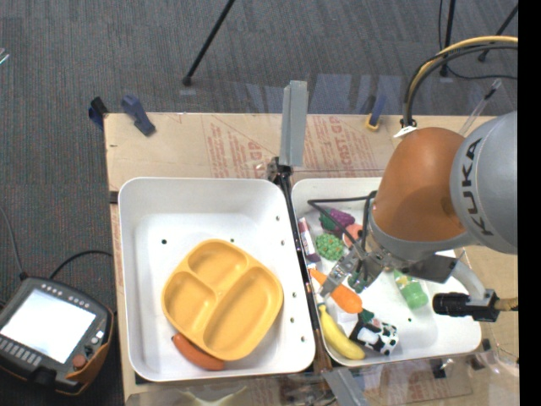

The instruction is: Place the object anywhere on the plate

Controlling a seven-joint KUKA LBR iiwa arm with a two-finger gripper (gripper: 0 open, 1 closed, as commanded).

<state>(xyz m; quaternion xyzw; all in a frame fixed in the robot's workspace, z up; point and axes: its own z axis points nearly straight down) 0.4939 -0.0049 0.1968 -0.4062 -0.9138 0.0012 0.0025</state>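
Camera view: my tool (348,279) sits low in the right bin (463,338), over a toy carrot (341,295); my wrist hides its opening, so I cannot tell its state. Yellow divided plate (223,299) lies in the left bin (145,210), half-covering an orange sausage-shaped toy (199,355).

You had bright, even light from overhead, and both white bins (144,227) read nearly washed out on their floors. The yellow plate (223,299) threw a soft shadow to its lower left, and the arm (439,197) darkened the right bin beneath it. Its orange band carried a soft sheen. Small toys looked slightly soft; the carpet (101,41) stayed dim but detailed.
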